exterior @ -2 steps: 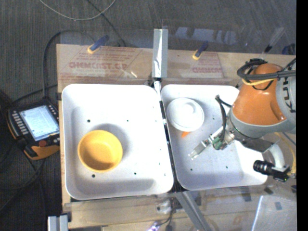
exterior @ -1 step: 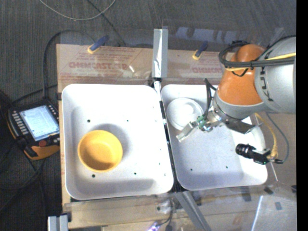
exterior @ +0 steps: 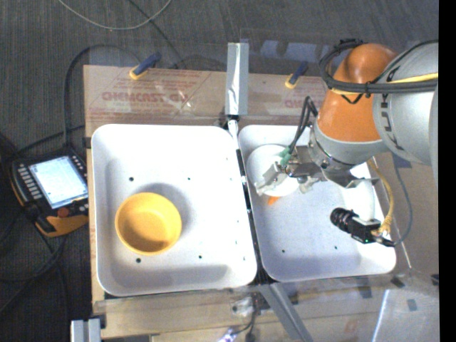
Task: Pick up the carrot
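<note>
— Over the right bin (exterior: pixel 328 262) we find the arm (exterior: pixel 370 105) reaching in, its grey and orange bulk covering much of that bin's far half. What can we make out beneath it?

— Just a small orange patch, the carrot (exterior: pixel 271 199), peeking out at the bin's left side, close to the wall shared with the left bin (exterior: pixel 171 269). Most of it lies under the gripper (exterior: pixel 274 178), so we cannot tell its long axis or which way it points.

— And the gripper itself?

— We see its pale body low over the carrot, but whether it is closed or spread we cannot tell, and nothing shows us that it has hold of the carrot.

— There is something white and rounded under the wrist too.

— Yes, a white shape (exterior: pixel 265 155) at the bin's far left, half hidden; we cannot say what it is.

— Elsewhere?

— A yellow bowl (exterior: pixel 148 222) sits upright in the left bin, towards its near left. A small black device (exterior: pixel 350 222) on a cable hangs beside the arm over the right bin. A pendant (exterior: pixel 51 184) lies on the floor to the left of the bench.
</note>
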Action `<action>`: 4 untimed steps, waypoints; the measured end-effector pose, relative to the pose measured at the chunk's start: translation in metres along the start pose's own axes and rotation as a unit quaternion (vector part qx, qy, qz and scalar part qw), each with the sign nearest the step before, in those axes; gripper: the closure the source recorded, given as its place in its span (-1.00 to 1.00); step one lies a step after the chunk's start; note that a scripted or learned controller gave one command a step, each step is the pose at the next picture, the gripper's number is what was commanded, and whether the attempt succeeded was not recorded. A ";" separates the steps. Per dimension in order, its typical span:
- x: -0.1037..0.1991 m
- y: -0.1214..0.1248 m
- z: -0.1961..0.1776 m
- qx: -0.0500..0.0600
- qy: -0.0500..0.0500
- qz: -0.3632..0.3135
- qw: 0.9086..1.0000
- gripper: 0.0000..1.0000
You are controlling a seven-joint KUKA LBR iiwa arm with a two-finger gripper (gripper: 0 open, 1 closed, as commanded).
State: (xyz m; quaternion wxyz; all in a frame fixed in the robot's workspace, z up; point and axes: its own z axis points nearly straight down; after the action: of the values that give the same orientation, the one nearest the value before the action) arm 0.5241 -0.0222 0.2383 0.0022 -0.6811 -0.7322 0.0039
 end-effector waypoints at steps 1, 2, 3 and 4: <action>-0.051 -0.020 0.045 0.001 0.000 -0.020 1.000 -1.00; -0.080 0.010 0.119 0.000 0.001 -0.180 0.984 -1.00; -0.083 0.041 0.139 -0.001 0.002 -0.175 0.984 -1.00; -0.116 0.031 -0.052 0.000 -0.001 -0.021 1.000 -1.00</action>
State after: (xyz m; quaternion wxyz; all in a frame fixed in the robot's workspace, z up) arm 0.5641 -0.1357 0.2907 0.0017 -0.6654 -0.7465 0.0040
